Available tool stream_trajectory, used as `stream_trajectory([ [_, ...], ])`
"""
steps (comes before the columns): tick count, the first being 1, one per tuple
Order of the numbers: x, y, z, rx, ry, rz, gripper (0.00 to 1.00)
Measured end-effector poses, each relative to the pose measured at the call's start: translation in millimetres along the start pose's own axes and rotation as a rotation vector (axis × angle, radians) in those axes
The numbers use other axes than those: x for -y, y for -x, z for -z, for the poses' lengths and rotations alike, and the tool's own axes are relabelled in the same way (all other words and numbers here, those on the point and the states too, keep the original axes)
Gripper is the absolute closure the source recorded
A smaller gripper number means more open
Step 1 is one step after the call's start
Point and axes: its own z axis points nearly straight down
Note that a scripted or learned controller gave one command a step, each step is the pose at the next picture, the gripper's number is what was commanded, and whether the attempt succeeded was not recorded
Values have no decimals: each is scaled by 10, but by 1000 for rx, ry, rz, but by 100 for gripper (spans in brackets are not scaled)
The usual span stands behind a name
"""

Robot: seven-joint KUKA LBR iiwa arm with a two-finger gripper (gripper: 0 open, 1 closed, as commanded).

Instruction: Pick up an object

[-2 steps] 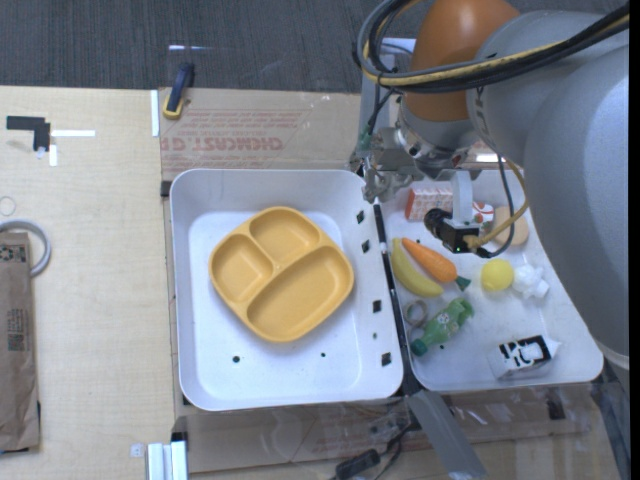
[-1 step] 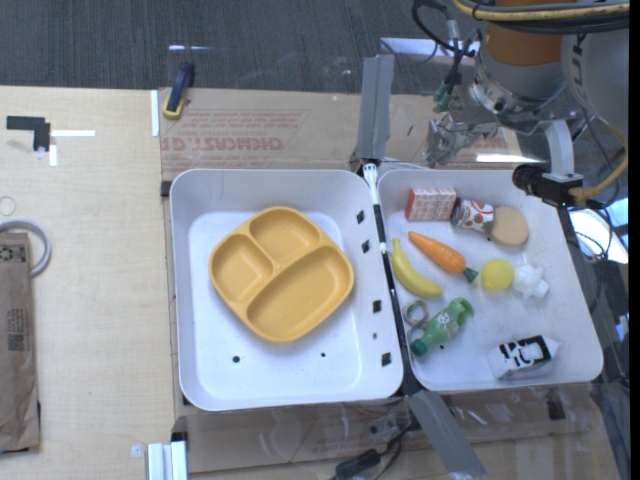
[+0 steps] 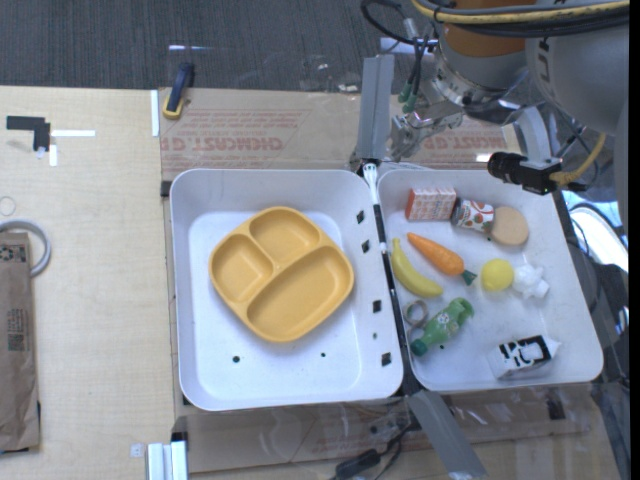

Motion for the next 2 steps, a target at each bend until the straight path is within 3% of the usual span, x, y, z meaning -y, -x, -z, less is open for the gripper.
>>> stream_trajectory([
  [1,25,73,325,1,1,159,100],
  [2,27,73,142,0,-1,288,100],
])
